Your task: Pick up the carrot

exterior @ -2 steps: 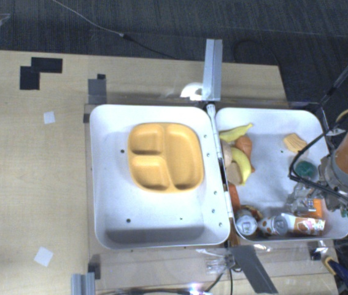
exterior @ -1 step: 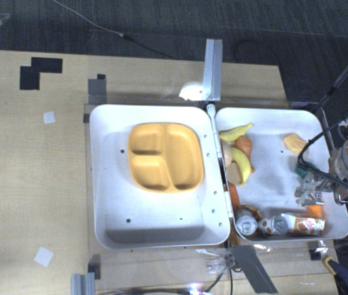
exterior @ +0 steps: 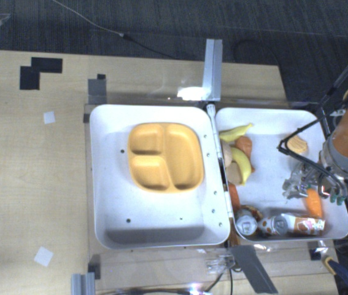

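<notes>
Orange and tapered, the carrot (exterior: 314,203) lies in the right white plastic bin (exterior: 266,115), close to that bin's right wall and not far from its front edge, with its thin end pointing toward the front. My claw (exterior: 301,183) hangs just beside it on the side nearer the middle of the bin, a tangle of grey metal and cable that seems to touch or overlap the carrot's thick end; whether my fingers are spread or closed I cannot tell from this slant, and I see nothing clearly gripped between them.

My worry is the crowding. Along the front wall, just in front of the carrot, lies a white bottle with a colourful label (exterior: 302,225), beside two silver cans (exterior: 259,225) lying nearer the front left corner. If I close off-centre, I judge the carrot could roll against the right wall or skid onto the bottle instead of rising. A second orange piece (exterior: 234,195) sits by the left wall, below the yellow bananas (exterior: 240,158), and could be mistaken for my target.

In the left white bin (exterior: 100,165) rests a yellow divided plate (exterior: 164,157), well apart from all this
</notes>
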Controlling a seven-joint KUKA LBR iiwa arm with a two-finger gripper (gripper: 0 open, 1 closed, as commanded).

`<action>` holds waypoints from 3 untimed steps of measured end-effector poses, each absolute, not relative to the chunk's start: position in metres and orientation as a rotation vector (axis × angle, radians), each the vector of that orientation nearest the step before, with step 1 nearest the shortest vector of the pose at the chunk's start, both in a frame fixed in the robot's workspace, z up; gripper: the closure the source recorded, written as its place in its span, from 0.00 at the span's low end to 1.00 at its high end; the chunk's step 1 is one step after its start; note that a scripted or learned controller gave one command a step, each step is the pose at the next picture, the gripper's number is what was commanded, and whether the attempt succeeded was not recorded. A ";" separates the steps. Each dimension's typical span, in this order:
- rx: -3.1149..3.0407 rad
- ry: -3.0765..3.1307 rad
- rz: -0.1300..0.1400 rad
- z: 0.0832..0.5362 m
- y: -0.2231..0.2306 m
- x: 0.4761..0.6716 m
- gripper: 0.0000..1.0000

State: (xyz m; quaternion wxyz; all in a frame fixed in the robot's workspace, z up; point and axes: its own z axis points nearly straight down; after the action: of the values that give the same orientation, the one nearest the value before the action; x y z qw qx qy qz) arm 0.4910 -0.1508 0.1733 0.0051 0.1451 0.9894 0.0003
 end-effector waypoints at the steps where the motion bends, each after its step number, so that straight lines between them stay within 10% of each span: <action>1: 1.166 2.907 0.004 0.218 -0.134 0.511 1.00; 2: 0.839 3.022 0.003 0.183 -0.100 0.489 1.00; 3: 0.711 3.056 -0.001 0.125 -0.160 0.508 1.00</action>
State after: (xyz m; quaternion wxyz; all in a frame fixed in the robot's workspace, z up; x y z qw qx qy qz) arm 0.5083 -0.1605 0.1248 0.0019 0.2266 0.9740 -0.0003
